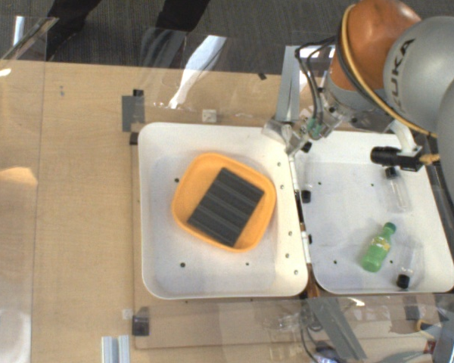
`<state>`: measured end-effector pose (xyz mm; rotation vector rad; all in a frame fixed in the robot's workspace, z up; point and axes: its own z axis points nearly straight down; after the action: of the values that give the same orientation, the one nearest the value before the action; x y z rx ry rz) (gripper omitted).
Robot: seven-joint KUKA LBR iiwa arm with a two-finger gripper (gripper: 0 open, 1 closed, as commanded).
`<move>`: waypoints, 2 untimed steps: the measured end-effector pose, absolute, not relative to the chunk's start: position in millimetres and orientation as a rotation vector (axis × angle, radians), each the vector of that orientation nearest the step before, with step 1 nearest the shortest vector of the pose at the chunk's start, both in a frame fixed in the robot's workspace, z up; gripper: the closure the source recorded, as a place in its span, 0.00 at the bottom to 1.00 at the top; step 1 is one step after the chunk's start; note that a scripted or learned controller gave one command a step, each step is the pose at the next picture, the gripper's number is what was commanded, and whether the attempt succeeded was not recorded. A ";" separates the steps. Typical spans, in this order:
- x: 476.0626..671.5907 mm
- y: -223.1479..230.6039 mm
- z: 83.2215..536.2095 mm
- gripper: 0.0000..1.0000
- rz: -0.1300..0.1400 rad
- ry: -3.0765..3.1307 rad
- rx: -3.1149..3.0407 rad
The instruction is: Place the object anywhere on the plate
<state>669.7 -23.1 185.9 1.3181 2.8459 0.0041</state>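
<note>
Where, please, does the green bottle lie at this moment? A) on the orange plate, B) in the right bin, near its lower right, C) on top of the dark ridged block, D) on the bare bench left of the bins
B: the green bottle lies on its side in the right bin, while the orange plate in the left bin bears a dark ridged block.

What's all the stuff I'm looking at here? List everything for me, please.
Bins: two, white, shallow, side by side on the bench; left bin, right bin.
Plate: one, orange, roughly square, in the middle of the left bin.
Dark ridged slab: one, dark grey, lying on the plate.
Bottle: one, green, small, lying on its side in the right bin, toward its near right part.
Bench: one, light wood colour, under both bins.
Robot arm: one, grey with an orange band, reaching in from the right above the right bin's far edge.
Gripper: one, at the far left corner of the right bin; its finger state is not readable.
</note>
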 end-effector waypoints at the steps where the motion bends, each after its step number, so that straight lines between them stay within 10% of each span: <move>1: 667.2 -5.2 186.1 1.00 0.005 2.893 1.209; 2: 619.6 13.4 186.2 1.00 0.006 2.938 1.094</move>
<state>619.6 13.4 186.2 1.0937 2.9379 0.0062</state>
